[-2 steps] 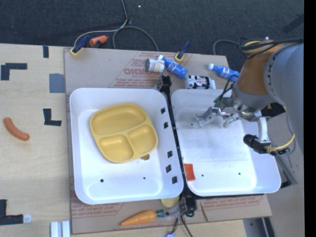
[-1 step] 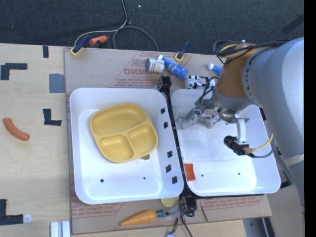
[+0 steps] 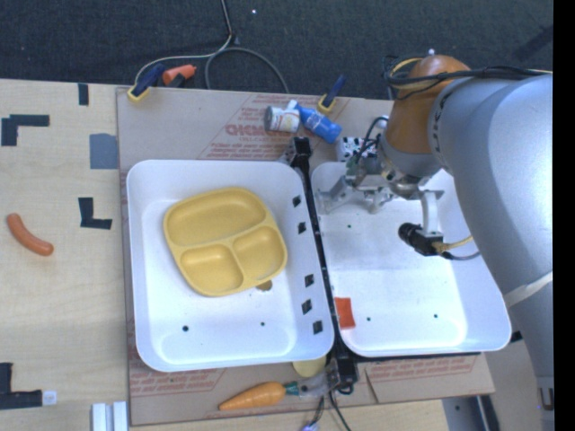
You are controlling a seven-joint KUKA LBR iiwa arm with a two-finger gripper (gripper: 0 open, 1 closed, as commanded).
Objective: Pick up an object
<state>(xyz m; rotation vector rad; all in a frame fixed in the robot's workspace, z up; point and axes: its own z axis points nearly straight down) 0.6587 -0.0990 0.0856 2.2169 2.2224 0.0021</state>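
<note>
Bench: we see a wooden top with black tape marks, a cardboard sheet under both bins, dark carpet behind.
Left bin: white bin, shallow; we note a yellow divided plate lying in its upper middle, three compartments, tilted a bit against the bin's edges.
Small brown bit: something dark just beside the plate's lower right rim; too small for us to name.
Right bin: white bin; small orange-red block lies near its left wall, toward the lower part.
Arm: grey KUKA arm comes in from the right, orange band above the wrist.
Gripper: gripper sits low over the upper left corner of the right bin, well apart from the orange-red block; we cannot tell how its hand stands, wide or narrow, and we see nothing in it.
Outside bins: orange sausage-like toy on the wood at far left; toy carrot below the bins; blue-and-white object above them; clamps at the cardboard's top edge.
</note>
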